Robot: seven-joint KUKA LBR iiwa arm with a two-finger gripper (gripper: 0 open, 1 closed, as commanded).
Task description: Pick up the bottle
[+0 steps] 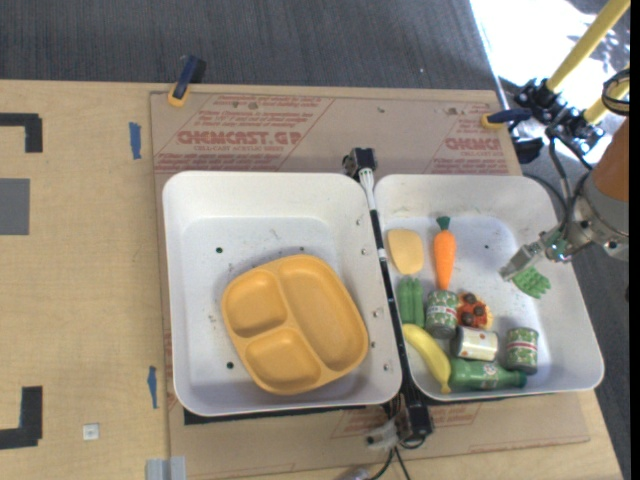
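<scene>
The bottle (pixel 486 376) is green with a patterned label. It lies on its side near the front wall of the right bin (pixel 570 368), just right of a banana (pixel 428 354). My gripper (pixel 527 265) hangs over the right side of that bin, behind and to the right of the bottle and well apart from it. A small green ridged item (pixel 533 284) sits right at its tip; I cannot tell whether the gripper touches it.
Around the bottle lie cans (pixel 521 348), a white can (pixel 477 344), a labelled can (pixel 441 312), a green cucumber (pixel 410 301), a carrot (pixel 444 252) and a beige piece (pixel 405 251). The left bin (pixel 190 218) holds a yellow divided plate (pixel 293 320).
</scene>
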